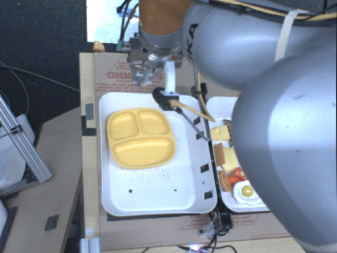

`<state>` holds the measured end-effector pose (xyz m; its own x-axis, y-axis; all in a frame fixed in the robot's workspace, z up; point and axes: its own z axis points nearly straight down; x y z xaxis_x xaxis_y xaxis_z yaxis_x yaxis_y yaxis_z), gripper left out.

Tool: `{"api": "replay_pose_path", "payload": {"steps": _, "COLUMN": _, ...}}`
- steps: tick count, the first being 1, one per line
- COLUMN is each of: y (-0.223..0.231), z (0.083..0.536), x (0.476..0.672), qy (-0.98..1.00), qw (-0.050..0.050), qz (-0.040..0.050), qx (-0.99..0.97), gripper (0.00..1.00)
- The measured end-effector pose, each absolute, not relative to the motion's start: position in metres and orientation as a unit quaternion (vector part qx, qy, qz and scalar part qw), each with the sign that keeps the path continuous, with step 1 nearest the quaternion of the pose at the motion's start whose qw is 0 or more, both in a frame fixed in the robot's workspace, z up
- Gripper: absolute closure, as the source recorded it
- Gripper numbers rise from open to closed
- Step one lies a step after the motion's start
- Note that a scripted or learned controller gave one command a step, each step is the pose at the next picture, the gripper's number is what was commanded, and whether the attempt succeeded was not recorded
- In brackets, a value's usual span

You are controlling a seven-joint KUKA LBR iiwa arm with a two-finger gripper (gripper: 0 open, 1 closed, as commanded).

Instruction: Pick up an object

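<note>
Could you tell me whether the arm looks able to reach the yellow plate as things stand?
Probably yes. The yellow plate lies flat and uncovered in the left bin, and the tool sits just past the bin's far rim with nothing between them.

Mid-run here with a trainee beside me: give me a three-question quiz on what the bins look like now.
1. True or false: the yellow three-compartment plastic plate lies in the left white bin.
2. Where is the gripper? A) beyond the left bin's far rim B) over the plate C) over the right bin
3. Fill in: the fried-egg toy lies in the ___ white bin.

Key: 1 true; 2 A; 3 right.
</note>
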<state>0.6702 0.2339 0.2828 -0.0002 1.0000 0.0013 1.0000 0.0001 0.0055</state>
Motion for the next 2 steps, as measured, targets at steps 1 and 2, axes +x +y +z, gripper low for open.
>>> {"api": "replay_pose_path", "payload": {"steps": 1, "y": 0.235, "z": 0.349, "x": 0.612, "qy": 0.709, "qw": 0.000, "qz": 0.0020, "qx": 0.705, "gripper": 1.00}}
{"api": "replay_pose_path", "payload": {"steps": 2, "y": 0.228, "z": 0.392, "x": 0.671, "qy": 0.707, "qw": 0.002, "qz": 0.0044, "qx": 0.707, "gripper": 1.00}}
